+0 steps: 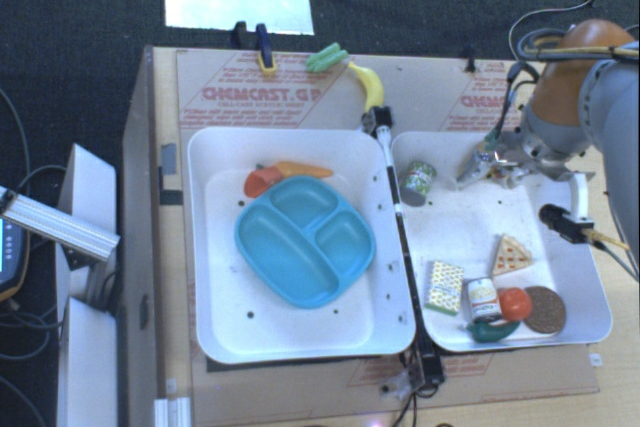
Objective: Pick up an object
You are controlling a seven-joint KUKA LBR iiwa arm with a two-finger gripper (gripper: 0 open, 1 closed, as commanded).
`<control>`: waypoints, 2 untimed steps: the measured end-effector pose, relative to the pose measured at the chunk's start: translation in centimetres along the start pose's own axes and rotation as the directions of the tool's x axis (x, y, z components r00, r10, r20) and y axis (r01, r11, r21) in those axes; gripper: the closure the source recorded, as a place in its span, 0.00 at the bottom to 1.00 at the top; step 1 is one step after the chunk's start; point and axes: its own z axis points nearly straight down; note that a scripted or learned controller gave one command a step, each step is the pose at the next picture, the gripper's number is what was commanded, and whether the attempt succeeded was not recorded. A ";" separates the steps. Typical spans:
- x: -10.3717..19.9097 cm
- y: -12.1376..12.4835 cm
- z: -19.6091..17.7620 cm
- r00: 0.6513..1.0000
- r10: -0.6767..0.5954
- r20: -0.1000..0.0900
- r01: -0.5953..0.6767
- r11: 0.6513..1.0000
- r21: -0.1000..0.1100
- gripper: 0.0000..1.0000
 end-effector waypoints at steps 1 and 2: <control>-2.2 1.4 0.0 1.000 0.000 -0.004 0.000 1.000 0.010 0.00; -3.1 1.5 -1.8 1.000 0.002 0.001 -0.002 1.000 0.000 0.00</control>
